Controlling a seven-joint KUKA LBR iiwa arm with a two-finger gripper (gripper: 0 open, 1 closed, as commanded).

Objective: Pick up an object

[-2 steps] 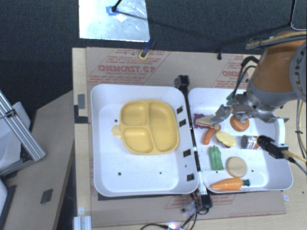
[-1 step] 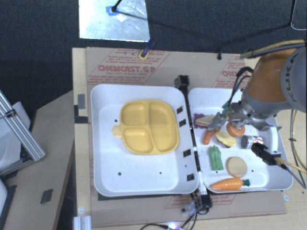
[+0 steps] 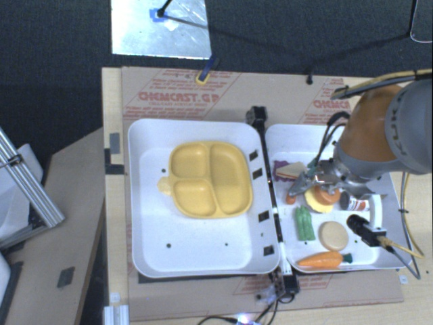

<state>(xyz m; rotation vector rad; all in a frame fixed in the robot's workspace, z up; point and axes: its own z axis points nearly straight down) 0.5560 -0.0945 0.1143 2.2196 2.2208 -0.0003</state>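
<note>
My gripper (image 3: 302,185) reaches down into the right bin (image 3: 295,135) from the right, low over the toys near the bin's left side. Just under and right of it lies a yellow and orange round toy (image 3: 321,200). A sandwich-like piece with a purple edge (image 3: 289,170) sits just up-left of the gripper. A green toy (image 3: 304,224) lies below it, a beige round piece (image 3: 333,235) to the lower right, and an orange carrot (image 3: 323,261) along the near wall. A white tube with a red band (image 3: 358,205) rests under the wrist.
The left bin (image 3: 145,249) holds a yellow divided plate (image 3: 206,179) at its middle. A black-clipped divider (image 3: 267,188) separates the two bins. Cardboard lies under both, and a metal sheet (image 3: 160,19) lies beyond the bench.
</note>
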